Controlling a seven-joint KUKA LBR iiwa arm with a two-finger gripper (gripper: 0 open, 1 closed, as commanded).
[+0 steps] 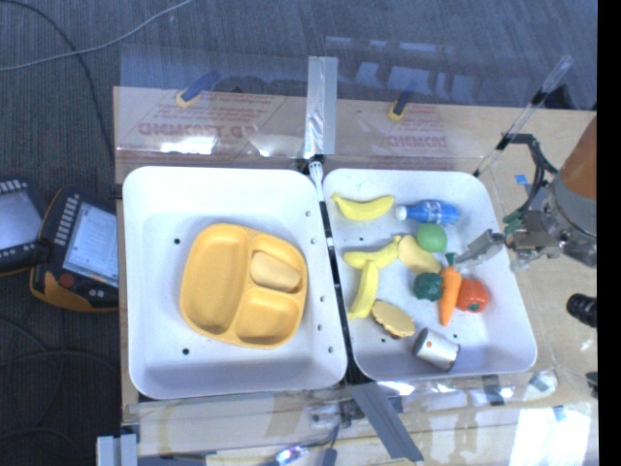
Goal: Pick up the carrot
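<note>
Approach step, no grasp yet. Carrot point(448, 295) lies in the right bin point(514, 333), near its right side, roughly upright in view, touching the red tomato point(473, 297) on its right and just beside the broccoli point(427, 285) on its left. Gripper point(490, 244) hangs over the bin's right rim, above the carrot; finger spread: cannot tell. Next: descend between the neighbours, straddle the carrot's narrow width
</note>
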